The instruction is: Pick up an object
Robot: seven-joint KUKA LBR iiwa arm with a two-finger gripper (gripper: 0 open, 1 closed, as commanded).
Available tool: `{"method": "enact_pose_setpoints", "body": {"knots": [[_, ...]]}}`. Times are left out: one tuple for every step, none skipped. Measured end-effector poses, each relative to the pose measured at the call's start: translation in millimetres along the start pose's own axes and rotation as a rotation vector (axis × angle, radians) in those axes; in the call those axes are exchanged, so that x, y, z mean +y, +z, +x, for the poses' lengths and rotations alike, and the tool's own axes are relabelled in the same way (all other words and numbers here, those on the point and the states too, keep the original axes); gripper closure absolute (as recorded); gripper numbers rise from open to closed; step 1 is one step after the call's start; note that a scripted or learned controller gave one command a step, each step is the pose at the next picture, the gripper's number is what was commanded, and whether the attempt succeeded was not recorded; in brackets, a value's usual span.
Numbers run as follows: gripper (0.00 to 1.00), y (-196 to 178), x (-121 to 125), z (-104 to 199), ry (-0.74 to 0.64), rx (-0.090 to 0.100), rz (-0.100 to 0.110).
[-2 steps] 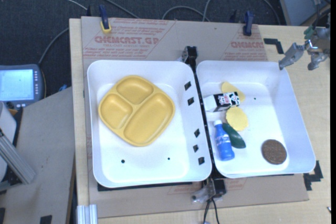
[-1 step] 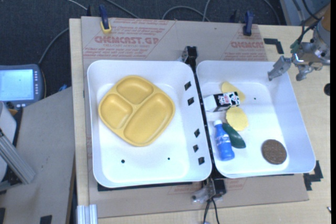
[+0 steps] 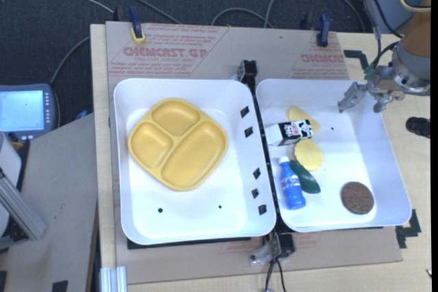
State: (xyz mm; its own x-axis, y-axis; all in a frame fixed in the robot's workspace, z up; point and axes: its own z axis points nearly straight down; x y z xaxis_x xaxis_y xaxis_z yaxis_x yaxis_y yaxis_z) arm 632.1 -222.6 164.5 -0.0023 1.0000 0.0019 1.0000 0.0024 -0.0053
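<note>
Two shallow white bins sit side by side on a brown board, seen from above at a slant.

The left bin (image 3: pixel 130 215) holds one thing: a yellow divided plate (image 3: pixel 178 143) with three compartments, lying flat toward the bin's ten o'clock side.

The right bin (image 3: pixel 393 181) holds a cluster of small objects, all toward its nine o'clock side except one. At the cluster's twelve o'clock is a pale yellow piece (image 3: pixel 300 114), partly hidden by a small black-and-white carton (image 3: pixel 295 130) that lies on its side just below and touches it. Below the carton is a rounded yellow object (image 3: pixel 309 155). At the cluster's six o'clock a blue bottle (image 3: pixel 291 186) with a white cap lies on its side, and a dark green object (image 3: pixel 306 178) lies at a slant between the bottle and the rounded yellow object, touching both. Well apart, at the bin's five o'clock, a brown round disc (image 3: pixel 357 197) lies flat.

The gripper (image 3: pixel 365 98) hangs at the right bin's one o'clock edge, above the rim. Its two fingers are spread apart with nothing between them, well away from every object in the bin.
</note>
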Motion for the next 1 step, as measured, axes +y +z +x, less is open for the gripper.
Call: {"method": "enact_pose_setpoints", "body": {"knots": [[0.0, 57.1, 5.4, 7.7, 0.0, 0.0, -0.002]]}}
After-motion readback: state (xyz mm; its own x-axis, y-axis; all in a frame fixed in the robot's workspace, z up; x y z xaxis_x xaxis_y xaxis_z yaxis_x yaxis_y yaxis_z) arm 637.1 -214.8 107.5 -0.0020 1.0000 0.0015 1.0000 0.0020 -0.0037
